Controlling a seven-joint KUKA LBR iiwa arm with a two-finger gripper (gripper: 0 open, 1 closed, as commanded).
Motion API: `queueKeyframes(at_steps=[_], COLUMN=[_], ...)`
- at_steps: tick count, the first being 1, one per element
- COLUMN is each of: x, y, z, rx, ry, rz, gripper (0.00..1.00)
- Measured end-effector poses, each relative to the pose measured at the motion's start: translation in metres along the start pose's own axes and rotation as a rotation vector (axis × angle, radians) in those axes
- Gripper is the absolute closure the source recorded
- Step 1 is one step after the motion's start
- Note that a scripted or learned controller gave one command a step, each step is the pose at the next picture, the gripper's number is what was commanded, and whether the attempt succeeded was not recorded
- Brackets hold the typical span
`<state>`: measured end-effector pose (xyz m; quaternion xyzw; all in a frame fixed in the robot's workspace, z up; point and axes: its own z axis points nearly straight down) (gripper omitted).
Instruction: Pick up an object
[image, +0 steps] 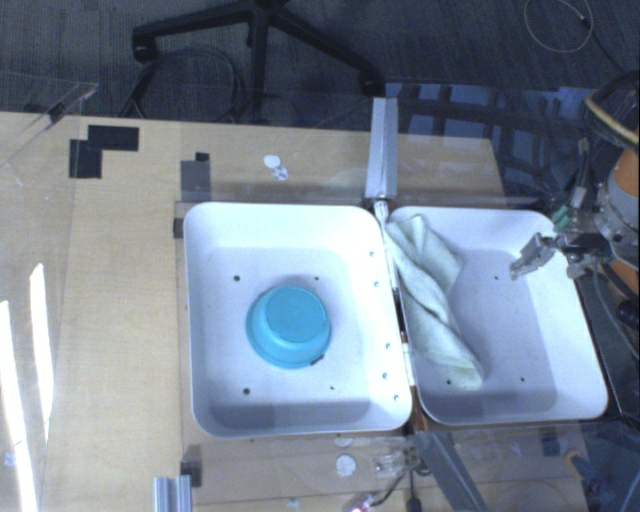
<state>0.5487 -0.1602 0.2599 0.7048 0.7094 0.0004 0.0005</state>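
A round blue bowl (289, 326) lies upside down in the middle of the left bin (215, 400). A crumpled white cloth (430, 295) stretches along the left side of the right bin (540, 395), against the divider between the bins. My gripper (548, 255) hangs over the right bin's far right part, well to the right of the cloth. Its two fingers stand apart with nothing between them, so it is open.
The arm's orange band (625, 180) and cables sit at the right edge. A metal bracket (382, 150) stands behind the bins. Black tape marks (100, 148) lie on the wooden bench at back left. A chair base (260, 40) is on the floor.
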Motion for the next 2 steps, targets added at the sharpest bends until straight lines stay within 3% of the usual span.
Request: queueKeyframes(at_steps=[1, 2], x=[0.002, 0.025], y=[0.002, 0.047], z=[-0.011, -0.110], rx=[-0.004, -0.005], ry=[-0.001, -0.002], rz=[-0.006, -0.032], gripper=[1.00, 1.00])
